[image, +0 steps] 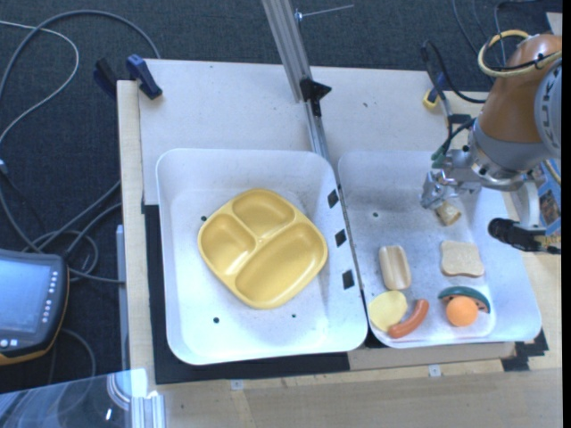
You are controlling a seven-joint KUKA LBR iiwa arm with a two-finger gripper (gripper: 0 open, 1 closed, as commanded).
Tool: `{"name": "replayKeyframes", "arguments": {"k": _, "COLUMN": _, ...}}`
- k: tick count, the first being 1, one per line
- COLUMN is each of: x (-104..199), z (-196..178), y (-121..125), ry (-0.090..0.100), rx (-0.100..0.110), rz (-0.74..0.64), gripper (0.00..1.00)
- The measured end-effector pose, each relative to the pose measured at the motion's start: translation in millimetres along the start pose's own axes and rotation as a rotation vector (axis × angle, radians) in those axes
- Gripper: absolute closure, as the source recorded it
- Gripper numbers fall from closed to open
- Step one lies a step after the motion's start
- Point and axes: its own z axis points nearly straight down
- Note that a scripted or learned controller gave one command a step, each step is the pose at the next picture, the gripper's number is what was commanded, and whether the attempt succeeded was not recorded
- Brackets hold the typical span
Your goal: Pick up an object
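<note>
Left bin (178, 239): holds one yellow divided plate (262, 248), three compartments, tilted, roughly centred. Bare white floor all round the plate; widest free strip along the bin's near and left walls.

Divider between the bins: metal rail (314, 132) running from the far side, with small black tabs (340, 237) along the left bin's right rim.

Right bin (526, 292): items crowd the near end. Hot-dog bun (394, 267) lies lengthwise near the left wall. Just below it, a pale yellow round piece (388, 310) touches a red sausage (409, 320) at the near rim. Toast slice (461, 259) lies to the right of the bun, apart from it. Orange ball (461, 312) sits on a teal curved piece (466, 293) near the right near corner. The far half of this bin is open floor, apart from the gripper zone.

Gripper (442, 201): over the middle of the right bin, arm entering from the right. A small tan object (448, 212) lies directly at the fingertips, far side of the toast and apart from it. Cannot tell whether the jaws are open or closed, or whether the object is between them or merely beside them.

No legible brands, labels or writing.
</note>
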Motion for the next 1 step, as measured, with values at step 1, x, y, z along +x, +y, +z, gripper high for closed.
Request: {"name": "replayKeyframes", "arguments": {"k": 1, "x": 6.7, "z": -46.7, "y": -0.2, "ry": 0.0, "rx": 0.0, "rz": 0.0, "gripper": 1.0}}
